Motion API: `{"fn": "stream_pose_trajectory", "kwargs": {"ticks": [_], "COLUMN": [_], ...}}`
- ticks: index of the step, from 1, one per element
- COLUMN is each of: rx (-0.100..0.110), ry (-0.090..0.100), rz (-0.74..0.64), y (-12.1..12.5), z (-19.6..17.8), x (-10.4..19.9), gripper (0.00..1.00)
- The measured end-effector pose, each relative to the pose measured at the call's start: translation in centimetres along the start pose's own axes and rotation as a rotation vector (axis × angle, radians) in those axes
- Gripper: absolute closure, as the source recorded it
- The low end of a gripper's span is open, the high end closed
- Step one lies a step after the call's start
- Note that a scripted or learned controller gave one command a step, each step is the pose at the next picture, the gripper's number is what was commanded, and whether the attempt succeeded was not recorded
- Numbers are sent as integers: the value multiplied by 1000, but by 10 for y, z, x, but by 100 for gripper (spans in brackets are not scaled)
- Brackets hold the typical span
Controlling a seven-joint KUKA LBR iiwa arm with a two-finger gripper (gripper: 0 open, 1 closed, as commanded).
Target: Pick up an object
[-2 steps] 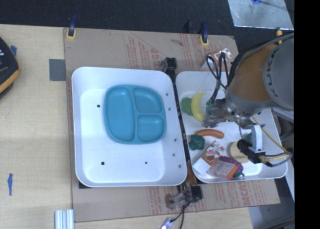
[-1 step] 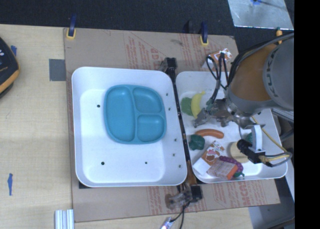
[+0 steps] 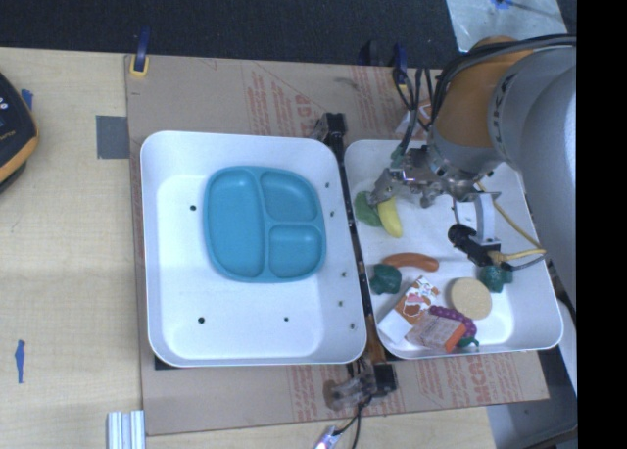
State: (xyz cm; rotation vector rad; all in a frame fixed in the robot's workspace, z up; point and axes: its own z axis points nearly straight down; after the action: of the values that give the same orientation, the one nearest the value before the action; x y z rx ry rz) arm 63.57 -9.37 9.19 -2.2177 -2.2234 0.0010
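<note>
My gripper [image 3: 400, 188] hangs low over the far left part of the right bin [image 3: 534, 334], the arm coming in from the right. Just under it lie a yellow banana-shaped piece [image 3: 391, 220] and a green piece [image 3: 365, 210], side by side and touching. Whether the gripper touches either one is hidden by its own body. Further toward the front lie an orange sausage [image 3: 409, 262], a dark green lump [image 3: 385, 279], a printed packet [image 3: 418, 302], a round beige biscuit [image 3: 470, 297], a teal piece [image 3: 494, 278] and a purple and orange bundle [image 3: 448, 325].
The left bin [image 3: 171, 329] holds a blue divided plate [image 3: 264, 223] near its middle. Both bins rest on a cardboard sheet [image 3: 245, 79] on the wooden bench. A dark device [image 3: 12, 128] lies at the bench's far left edge.
</note>
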Motion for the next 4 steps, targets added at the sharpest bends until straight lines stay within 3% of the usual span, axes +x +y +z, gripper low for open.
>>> {"fn": "stream_pose_trajectory", "kwargs": {"ticks": [2, 3, 4], "rx": [4, -1, 3], "ry": [1, 0, -1], "rz": [1, -2, -1], "y": [-5, 8, -3], "z": [0, 0, 0], "x": [-5, -7, -9], "gripper": [0, 0, 0]}}
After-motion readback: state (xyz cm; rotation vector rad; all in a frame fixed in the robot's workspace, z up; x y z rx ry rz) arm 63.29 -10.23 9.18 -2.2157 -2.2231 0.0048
